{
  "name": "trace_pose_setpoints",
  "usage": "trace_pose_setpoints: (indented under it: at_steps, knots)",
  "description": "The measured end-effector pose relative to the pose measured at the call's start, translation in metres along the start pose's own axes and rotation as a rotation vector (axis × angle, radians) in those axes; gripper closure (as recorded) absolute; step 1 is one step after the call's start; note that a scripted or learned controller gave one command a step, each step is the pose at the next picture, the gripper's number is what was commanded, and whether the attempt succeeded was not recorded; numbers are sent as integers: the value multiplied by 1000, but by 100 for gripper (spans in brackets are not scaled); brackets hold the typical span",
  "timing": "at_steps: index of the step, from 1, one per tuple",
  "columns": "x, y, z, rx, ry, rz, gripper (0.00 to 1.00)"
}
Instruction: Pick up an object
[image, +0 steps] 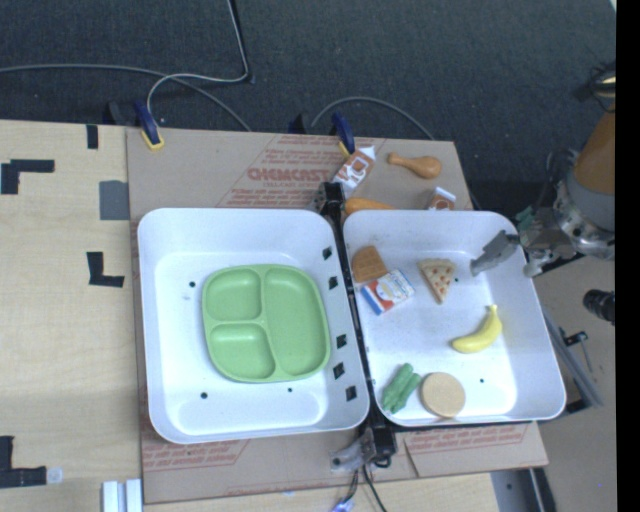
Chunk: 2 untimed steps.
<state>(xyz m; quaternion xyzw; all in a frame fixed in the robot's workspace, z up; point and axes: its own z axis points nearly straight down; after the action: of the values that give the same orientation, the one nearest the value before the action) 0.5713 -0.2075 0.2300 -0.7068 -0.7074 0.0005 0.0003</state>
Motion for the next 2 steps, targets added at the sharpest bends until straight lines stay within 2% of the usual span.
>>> trace_pose_setpoints:
  at_steps: [1, 2]
  knots:
    - [40, 44, 67, 2, 2, -1, 0]
    - [40, 67, 143, -4, -2, -2, 0]
